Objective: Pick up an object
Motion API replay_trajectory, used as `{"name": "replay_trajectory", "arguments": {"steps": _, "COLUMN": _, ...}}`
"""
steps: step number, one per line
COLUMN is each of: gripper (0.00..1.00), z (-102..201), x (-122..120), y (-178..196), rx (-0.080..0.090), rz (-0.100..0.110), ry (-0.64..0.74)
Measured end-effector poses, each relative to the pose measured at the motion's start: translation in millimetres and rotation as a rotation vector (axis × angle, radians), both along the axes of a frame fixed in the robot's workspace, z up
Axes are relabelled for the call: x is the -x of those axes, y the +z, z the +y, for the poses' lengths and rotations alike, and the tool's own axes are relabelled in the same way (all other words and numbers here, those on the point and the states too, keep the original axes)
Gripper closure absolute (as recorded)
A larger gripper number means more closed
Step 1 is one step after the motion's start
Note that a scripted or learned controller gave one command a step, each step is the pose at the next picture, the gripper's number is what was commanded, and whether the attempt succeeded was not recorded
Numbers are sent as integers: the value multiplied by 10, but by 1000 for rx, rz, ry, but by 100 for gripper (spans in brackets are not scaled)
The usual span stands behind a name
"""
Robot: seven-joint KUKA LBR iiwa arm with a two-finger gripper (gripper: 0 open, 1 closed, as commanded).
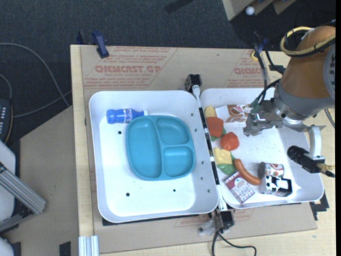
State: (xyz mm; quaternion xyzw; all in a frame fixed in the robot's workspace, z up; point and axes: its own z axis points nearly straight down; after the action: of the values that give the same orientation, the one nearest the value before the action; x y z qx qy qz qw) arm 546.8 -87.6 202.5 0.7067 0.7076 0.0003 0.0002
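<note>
Two shallow white bins sit side by side on a pale wooden bench (160, 63) printed with red lettering, over a dark carpeted floor. A blue clamp (99, 43) grips the bench's far-left edge, and black clips join the bins at the near and far ends of their shared seam.

The left bin (106, 191) holds two things: one blue three-compartment plate (160, 146) in the middle, and one small blue-and-white bottle (123, 114) lying on its side just beyond the plate's far-left rim. Wide bare floor runs along this bin's near and left sides.

The right bin (303, 188) is the crowded one — its items cluster along the left wall. Counted there: two red-orange pieces (229, 141) like toy tomatoes, one yellow block (222, 156) with a green piece touching it, one orange toy sausage (246, 172), one red-and-white packet (239, 186), one black-and-white carton (276, 179) near the front rim, and one small packet (237, 111) at the far wall. The middle and right of the bin floor lie bare.

The gripper (257, 122) hangs over the far part of the right bin, just right of the red-orange pieces — whether it is released or clenched cannot be told, and nothing is visibly in it.
</note>
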Motion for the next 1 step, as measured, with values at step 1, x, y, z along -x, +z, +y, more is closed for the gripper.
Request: {"name": "replay_trajectory", "arguments": {"steps": 1, "gripper": 0, "z": -1, "x": 2, "y": -3, "rx": 0, "rz": 0, "ry": 0}}
